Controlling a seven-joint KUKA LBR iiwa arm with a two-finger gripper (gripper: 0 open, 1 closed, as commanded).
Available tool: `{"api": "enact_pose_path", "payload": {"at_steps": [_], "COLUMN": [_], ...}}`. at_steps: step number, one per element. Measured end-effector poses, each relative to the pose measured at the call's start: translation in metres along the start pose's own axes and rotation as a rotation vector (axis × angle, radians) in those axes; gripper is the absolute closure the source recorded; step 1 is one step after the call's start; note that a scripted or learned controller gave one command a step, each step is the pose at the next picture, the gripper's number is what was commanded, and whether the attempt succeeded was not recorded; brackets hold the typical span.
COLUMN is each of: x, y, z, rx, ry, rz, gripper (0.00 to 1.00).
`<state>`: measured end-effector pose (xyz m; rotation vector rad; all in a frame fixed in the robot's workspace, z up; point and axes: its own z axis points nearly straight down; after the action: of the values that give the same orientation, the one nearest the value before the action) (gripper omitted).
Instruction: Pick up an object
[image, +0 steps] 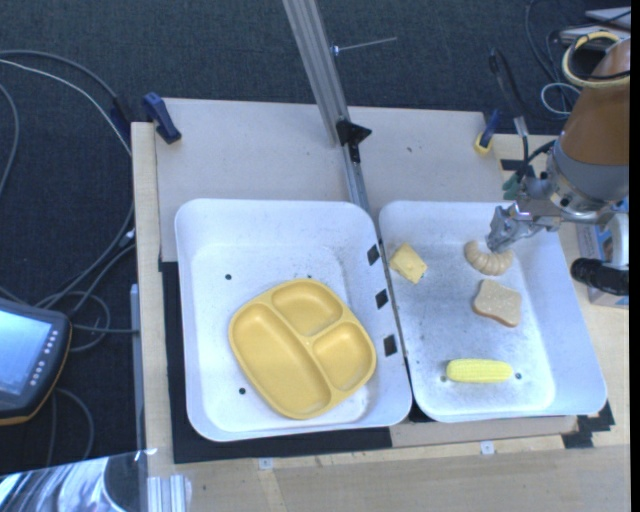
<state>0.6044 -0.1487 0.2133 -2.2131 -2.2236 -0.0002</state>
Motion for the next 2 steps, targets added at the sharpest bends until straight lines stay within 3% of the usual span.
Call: {"api": "enact_pose_path", "payload": {"at_steps": [2], "x": [0.099], "y": [-0.043], "z": [0.007], "rx": [0.001], "ry": [0.001], "rz": [-0.001], "gripper": [1.0]}}
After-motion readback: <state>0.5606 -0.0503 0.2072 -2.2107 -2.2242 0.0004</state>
